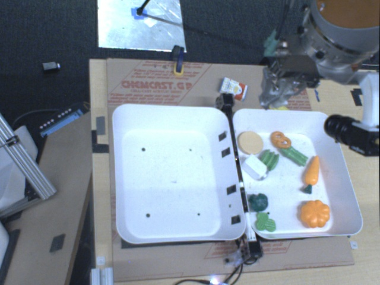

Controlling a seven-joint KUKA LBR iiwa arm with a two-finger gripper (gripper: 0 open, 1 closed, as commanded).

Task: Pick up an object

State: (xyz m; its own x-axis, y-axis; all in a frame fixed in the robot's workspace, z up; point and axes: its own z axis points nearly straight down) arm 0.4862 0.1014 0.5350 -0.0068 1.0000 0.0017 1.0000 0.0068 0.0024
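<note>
the arm (341,22) came in at the upper right of the frame, its grey body and orange band filling that corner. the gripper (278,94) hung below it, over the cardboard just above the top rim of the right bin (350,177), near that bin's upper left corner. how far its hand was open could not be told from this view, and nothing was seen held in it.

the right bin, in the lower right part of the frame, held all the objects. a round tan disc (250,142) lay near its upper left, with a pretzel (280,139) just to the right of it. a green pod (294,155) lay slanted below the pretzel. a white block (255,167) sat below the disc, touching a bunch of green beans (270,159). a carrot (312,172) stood right of centre. a dark green broccoli piece (258,202) and a lighter green piece (265,223) lay at the bin's lower left, and an orange pumpkin (314,213) sat at the lower right.

the left bin (124,218) took up the middle of the frame. a small red and white packet (233,88) lay on the cardboard above the join of the bins, left of the gripper.
</note>
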